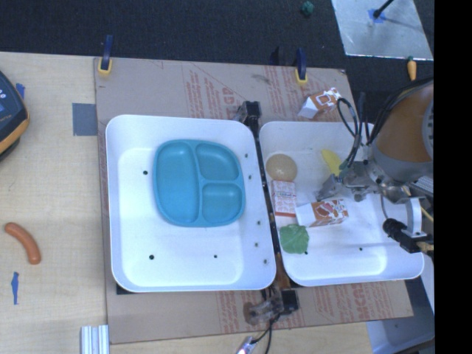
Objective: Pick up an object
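Tool (335,190) is hanging low over the right bin (369,268), its tip just above the small red-and-white packet (330,212). I cannot tell its state, because the wrist and cables are hiding its tip; probably it is not gripping anything yet. The packet is lying flat near the middle of this bin, with a label card (283,198), a tan ball (281,167) and a green lump (294,238) to its left, and a yellow piece (331,160) behind it. To do this step well, the tool should be coming straight down on the packet, centred across its narrow side, and closing before lifting. The left bin (133,264) is holding a blue tray (199,183).
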Controlling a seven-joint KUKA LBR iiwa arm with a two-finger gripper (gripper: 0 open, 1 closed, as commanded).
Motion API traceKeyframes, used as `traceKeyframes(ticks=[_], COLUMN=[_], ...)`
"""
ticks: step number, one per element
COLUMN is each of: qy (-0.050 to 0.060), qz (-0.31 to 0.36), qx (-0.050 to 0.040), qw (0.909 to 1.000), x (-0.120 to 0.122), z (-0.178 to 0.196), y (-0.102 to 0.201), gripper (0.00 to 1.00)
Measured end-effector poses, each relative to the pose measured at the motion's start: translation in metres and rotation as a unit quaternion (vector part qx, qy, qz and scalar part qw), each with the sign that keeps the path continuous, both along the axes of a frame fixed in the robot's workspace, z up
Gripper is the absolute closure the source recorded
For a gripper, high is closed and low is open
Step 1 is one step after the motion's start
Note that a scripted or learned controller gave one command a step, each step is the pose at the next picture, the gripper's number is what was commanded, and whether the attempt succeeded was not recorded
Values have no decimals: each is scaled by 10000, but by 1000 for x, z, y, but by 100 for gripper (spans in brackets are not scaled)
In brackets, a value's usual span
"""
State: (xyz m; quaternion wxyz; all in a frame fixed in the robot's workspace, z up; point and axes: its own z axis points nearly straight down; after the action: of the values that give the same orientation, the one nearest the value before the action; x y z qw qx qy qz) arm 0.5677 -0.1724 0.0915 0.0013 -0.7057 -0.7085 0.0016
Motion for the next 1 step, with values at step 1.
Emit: traceKeyframes(ticks=[1], qy=[-13], qz=[1], qx=[5], qw=[10000], x=[64], z=[1], y=[29], gripper=[0])
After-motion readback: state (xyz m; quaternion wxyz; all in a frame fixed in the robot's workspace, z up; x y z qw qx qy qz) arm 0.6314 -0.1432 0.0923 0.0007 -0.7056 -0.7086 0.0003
